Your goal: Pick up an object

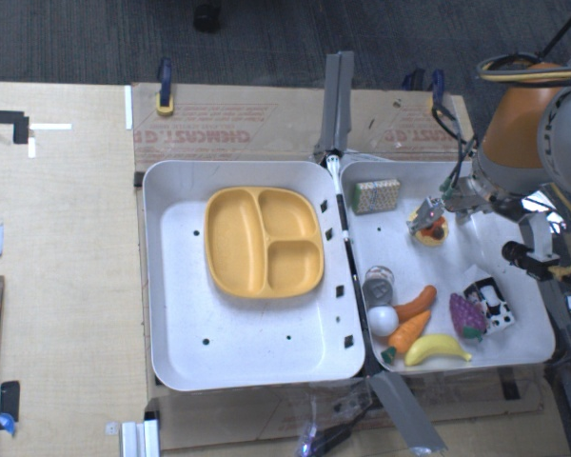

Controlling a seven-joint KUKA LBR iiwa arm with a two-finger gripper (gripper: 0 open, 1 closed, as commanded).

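My gripper (442, 207) reaches in from the right and sits low over the upper middle of the right bin (523, 350). A small yellow and red toy (429, 230) lies right under and against its tip; whether the toy is gripped is hidden. Lower in the same bin lie two orange carrots (415, 305), a white ball (382, 319), a yellow banana (437, 350), purple grapes (466, 315) and a black and white block (493, 302). A greenish sponge-like block (376, 195) rests at the bin's top left, and a small clear jar (378, 282) stands near its left wall.
The left bin (176, 331) holds a yellow divided plate (264, 241). A grey post (338, 103) rises between the bins at the back. The arm's orange band (514, 127) and cables hang over the right bin's far right corner.
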